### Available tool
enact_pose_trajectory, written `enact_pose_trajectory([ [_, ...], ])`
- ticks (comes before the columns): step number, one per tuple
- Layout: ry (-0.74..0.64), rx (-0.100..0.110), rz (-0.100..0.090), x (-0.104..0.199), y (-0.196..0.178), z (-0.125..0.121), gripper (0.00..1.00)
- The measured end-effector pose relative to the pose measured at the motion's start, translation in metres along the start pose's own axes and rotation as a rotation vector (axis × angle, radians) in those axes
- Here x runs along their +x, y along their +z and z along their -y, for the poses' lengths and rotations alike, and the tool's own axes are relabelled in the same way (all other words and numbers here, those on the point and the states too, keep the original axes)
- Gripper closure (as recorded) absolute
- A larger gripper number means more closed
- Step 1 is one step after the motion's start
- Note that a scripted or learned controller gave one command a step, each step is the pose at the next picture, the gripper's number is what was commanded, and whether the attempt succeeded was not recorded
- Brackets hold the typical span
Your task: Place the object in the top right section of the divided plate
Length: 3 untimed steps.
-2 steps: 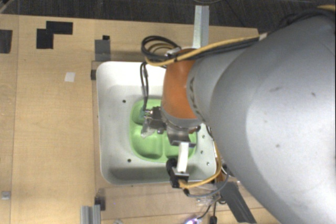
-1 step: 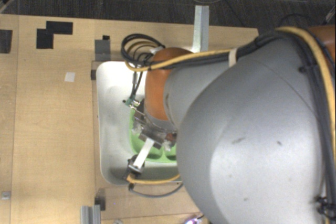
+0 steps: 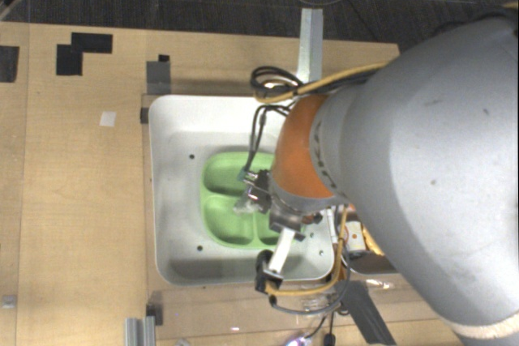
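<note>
Camera view: whether the fingers are open or closed cannot be told, the gripper (image 3: 258,198) being poised over the green divided plate (image 3: 223,202) in the white bin (image 3: 174,174). The object cannot be made out. The placing step is judged in hand; a release over the top right section is called for next.

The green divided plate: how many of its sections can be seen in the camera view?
3, at least in part: on the green divided plate in the white bin, one upper-left, one lower-left, and a sliver at the lower right beside the arm. The arm covers the plate's right side, so more may be hidden.

Glossy green plastic plate (image 3: 223,207), wood-look bench (image 3: 73,198)
</note>
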<state>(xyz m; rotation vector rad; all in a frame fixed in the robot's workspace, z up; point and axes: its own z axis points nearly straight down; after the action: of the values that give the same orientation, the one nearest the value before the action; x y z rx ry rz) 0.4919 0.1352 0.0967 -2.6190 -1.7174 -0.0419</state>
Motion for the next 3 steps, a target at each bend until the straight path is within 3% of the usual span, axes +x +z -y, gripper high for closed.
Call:
enact_pose_trajectory([
  [1,0.540,0.000,0.028,0.020,-0.035,0.014,0.00],
  [3,-0.061,0.006,0.026,0.022,-0.091,0.013,0.00],
])
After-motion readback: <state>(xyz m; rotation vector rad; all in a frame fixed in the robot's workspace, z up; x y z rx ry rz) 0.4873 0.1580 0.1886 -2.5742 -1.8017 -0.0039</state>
